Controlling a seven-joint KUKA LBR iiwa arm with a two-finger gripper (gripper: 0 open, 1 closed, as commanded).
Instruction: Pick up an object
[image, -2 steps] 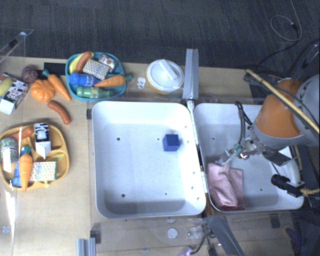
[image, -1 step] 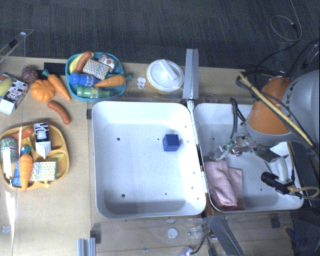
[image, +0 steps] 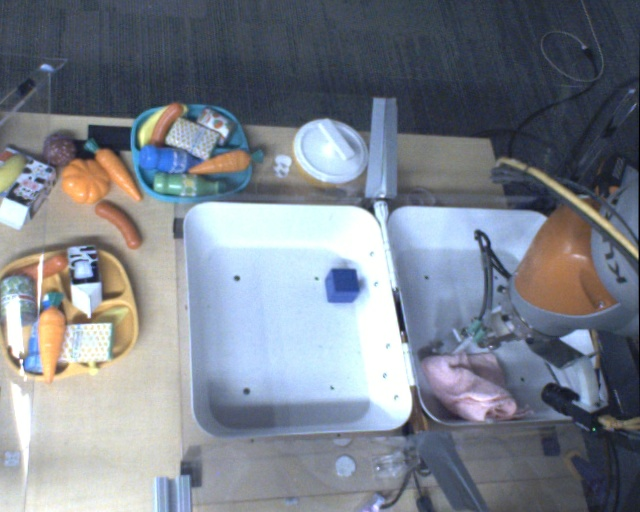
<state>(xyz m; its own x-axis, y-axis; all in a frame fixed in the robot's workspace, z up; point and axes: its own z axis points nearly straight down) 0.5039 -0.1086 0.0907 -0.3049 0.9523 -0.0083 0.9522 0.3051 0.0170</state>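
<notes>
We see the arm (image: 570, 270), its orange band showing, reaching in from three o'clock over the right bin (image: 440, 240), with the gripper (image: 480, 333) down low just above a crumpled pink cloth (image: 465, 387) that lies at about six o'clock in that bin, against its near wall. We cannot tell how the pincer is set or whether it has hold of anything: the wrist hardware and cables crowd it, and the tip is too small and blurred to read. We judge the cloth to be the likely target, since it is the one object in that bin; the other candidate, a small blue cube (image: 342, 284), sits well apart, a little to the three o'clock side of the middle of the left bin (image: 230, 300). Several things could go wrong from here, in our view. The cloth is soft and lumpy, so a closing grip may pinch only a loose fold, which could slide out as the arm lifts. The gripper appears to sit toward the cloth's twelve o'clock edge and not over its bulk, so a straight descent might catch the fringe or miss altogether. The cloth also lies near the bin's wall, and a slightly off approach could strike the wall or the floor. A loose cable near the wrist might snag the fabric and drag it.
</notes>
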